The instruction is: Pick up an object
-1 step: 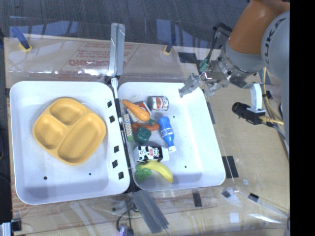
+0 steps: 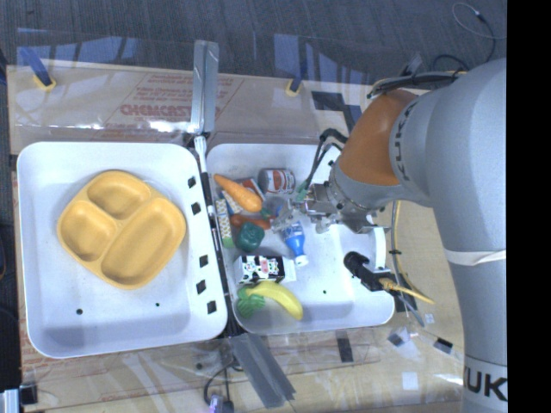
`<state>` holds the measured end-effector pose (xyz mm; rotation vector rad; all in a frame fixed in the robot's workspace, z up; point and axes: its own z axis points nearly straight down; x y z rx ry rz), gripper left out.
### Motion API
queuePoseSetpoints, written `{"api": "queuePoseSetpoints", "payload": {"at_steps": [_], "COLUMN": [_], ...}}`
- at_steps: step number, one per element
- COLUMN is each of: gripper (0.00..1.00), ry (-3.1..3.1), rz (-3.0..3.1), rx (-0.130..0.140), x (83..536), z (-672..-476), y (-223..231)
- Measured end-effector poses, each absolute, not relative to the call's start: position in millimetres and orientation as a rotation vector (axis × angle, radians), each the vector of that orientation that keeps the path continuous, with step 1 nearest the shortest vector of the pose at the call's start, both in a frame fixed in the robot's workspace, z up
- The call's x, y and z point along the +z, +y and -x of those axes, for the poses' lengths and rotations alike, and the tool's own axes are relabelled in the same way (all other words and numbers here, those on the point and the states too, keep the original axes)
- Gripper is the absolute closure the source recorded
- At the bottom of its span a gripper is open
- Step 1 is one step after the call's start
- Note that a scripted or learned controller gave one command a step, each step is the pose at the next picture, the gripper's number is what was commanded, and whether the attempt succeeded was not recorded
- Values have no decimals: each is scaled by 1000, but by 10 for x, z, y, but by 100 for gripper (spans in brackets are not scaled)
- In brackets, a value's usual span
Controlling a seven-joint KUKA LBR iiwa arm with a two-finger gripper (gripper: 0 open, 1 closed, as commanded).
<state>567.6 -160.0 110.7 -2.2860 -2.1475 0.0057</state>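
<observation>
Over the right bin (image 2: 362,312), your gripper (image 2: 312,203) is hanging low just right of the blue bottle (image 2: 294,241), and I'm not seeing anything held, so nothing is counting as picked yet. Candidate objects are all sitting around that bottle: carrot (image 2: 238,193) and can (image 2: 275,180) up and left of it, green piece (image 2: 250,235) to its left, cow-print carton (image 2: 261,269) and banana (image 2: 277,298) below it. You're still needing the close, grip and lift; whether the pincer is open or closed, I can't tell.
</observation>
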Motion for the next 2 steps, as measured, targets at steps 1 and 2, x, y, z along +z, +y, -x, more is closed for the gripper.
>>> {"api": "queuePoseSetpoints", "payload": {"at_steps": [1,2], "gripper": [100,100], "ry": [-2152,-2068], "rz": [2282,2361], "rx": [6,3], "x": [1208,2406], "z": [-5680,-5667], "y": [-1606,-994]}}
